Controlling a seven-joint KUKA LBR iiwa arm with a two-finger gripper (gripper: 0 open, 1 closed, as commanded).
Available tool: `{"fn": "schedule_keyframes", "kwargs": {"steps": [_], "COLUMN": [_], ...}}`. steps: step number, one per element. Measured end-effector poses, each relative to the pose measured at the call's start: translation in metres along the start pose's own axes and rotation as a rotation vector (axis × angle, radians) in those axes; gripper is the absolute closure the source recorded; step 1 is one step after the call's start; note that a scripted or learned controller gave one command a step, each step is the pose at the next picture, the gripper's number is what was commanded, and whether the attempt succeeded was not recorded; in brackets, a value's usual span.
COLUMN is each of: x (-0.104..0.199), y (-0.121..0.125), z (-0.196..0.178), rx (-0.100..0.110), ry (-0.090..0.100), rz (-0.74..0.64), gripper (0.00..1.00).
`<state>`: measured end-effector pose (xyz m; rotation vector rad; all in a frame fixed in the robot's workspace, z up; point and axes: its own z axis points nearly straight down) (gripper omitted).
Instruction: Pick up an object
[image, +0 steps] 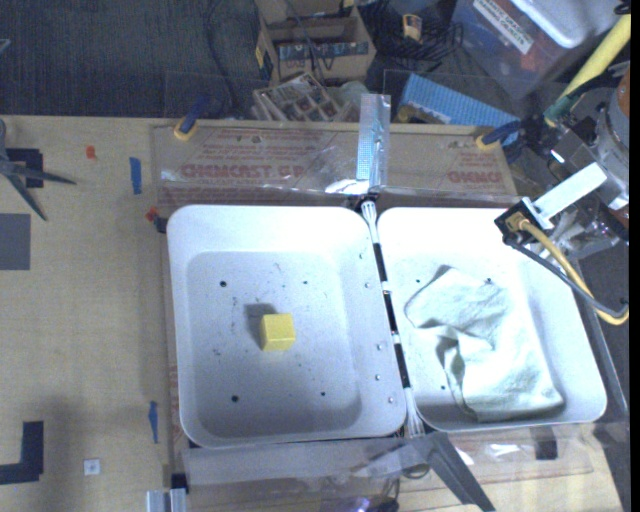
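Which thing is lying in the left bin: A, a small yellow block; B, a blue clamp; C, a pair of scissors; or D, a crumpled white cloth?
A: the small yellow block sits near the middle of the left bin, while the crumpled white cloth lies in the right bin.

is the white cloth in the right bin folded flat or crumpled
Crumpled. The white cloth lies bunched in the right bin, with uneven ridges, shadowed creases and a ragged outline rather than straight folded edges.
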<state>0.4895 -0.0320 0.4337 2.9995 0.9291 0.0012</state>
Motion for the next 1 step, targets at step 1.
{"fn": "schedule_keyframes", "kwargs": {"steps": [1], "x": [-0.054], "y": [0.0594], "z": [0.2246], "rx": [0.004], "ry": [-0.002], "rz": [0.047], "gripper": [1.0]}}
